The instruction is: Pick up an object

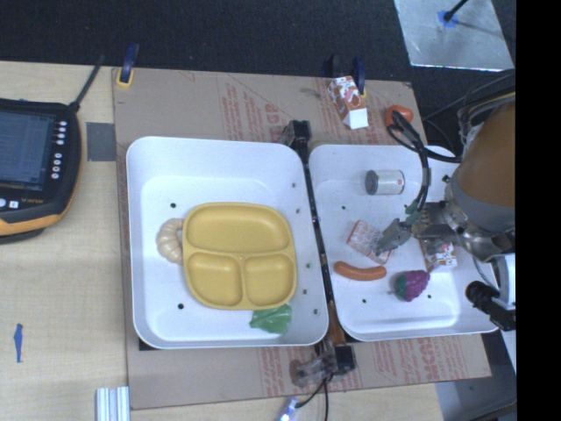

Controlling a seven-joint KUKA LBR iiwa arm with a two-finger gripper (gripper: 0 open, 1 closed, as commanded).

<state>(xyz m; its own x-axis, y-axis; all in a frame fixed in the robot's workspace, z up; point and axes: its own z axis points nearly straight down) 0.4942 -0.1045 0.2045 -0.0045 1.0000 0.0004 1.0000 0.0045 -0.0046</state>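
1. Reaching in from three o'clock, the gripper (392,238) hung low over the right bin (351,314), and we saw its dark fingers spread apart with nothing between them.
2. We found its fingertips just at the three o'clock edge of a small reddish packet (360,234), which lay flat near the middle of that bin; we could not tell whether they touched it.
3. We noted a sausage (359,272) lying at six o'clock from the packet, just beside it.
4. We saw a purple bunch of grapes (410,284) at four o'clock from the packet, near the bin's lower right part.
5. We saw a grey cylinder (384,181) on its side at twelve o'clock from the gripper, well apart from the packet.
6. We noted a small red-and-white carton (441,254) under the wrist, at three o'clock from the fingers.
7. In the left bin (149,174) we saw a yellow divided plate (238,254) at the centre, a pale tan piece (170,239) touching it at nine o'clock and a green leafy piece (272,319) at its five o'clock edge.
8. We saw another small carton (348,100) on the cardboard at twelve o'clock beyond the right bin, and an orange-trimmed tablet (31,165) far off at nine o'clock.
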